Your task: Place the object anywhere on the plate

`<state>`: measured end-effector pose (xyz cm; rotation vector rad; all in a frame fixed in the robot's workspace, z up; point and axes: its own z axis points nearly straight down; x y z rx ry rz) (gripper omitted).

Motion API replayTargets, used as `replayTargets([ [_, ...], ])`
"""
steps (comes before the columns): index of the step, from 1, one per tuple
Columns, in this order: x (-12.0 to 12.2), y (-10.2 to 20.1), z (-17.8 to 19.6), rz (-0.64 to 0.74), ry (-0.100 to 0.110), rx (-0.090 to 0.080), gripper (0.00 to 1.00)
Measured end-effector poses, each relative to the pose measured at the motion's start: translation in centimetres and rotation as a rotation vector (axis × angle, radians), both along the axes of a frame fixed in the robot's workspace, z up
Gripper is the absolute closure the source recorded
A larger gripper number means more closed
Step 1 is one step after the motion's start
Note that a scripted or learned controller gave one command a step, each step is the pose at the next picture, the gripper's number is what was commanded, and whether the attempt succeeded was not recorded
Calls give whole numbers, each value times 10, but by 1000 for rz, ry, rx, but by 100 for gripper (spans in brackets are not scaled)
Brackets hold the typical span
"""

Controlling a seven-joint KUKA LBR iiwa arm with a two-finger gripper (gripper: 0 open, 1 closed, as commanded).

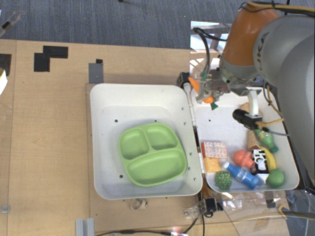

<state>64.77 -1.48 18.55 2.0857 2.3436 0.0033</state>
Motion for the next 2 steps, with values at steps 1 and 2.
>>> replayTargets([
  [1, -89, 90, -1, 177, 2, 4, 100],
  [2, -88, 86, -1, 170, 1, 1, 0],
])
